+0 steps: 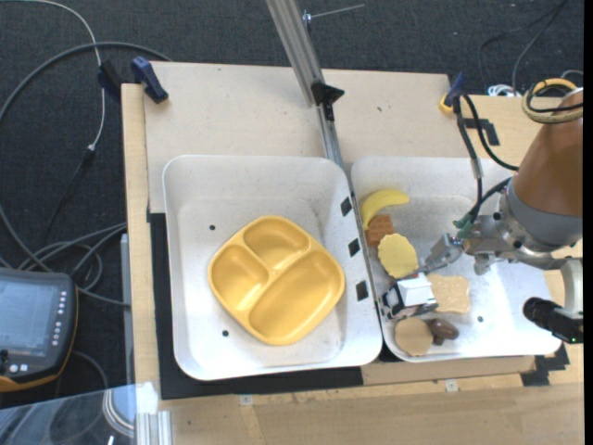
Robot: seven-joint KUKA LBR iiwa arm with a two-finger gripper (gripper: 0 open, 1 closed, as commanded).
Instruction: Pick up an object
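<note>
Several toy food pieces lie along the left side of the right bin (482, 179). They are a yellow banana (382, 202), a brown piece (378, 227) under it, a yellow slice (397, 254), a tan toast piece (451, 294), a round tan cookie (414, 337) and a dark brown lump (443, 329). My gripper (409, 295) reaches in from the right and is low among them, between the yellow slice and the cookie, beside the toast. Its white and black tip hides what lies under it.
The left bin (185, 193) holds a yellow divided plate (276, 278). A metal bar (301, 49) runs from the top down to the rim between the bins. The grey and orange arm (548, 188) hangs over the right bin's right side. Cables lie at the left.
</note>
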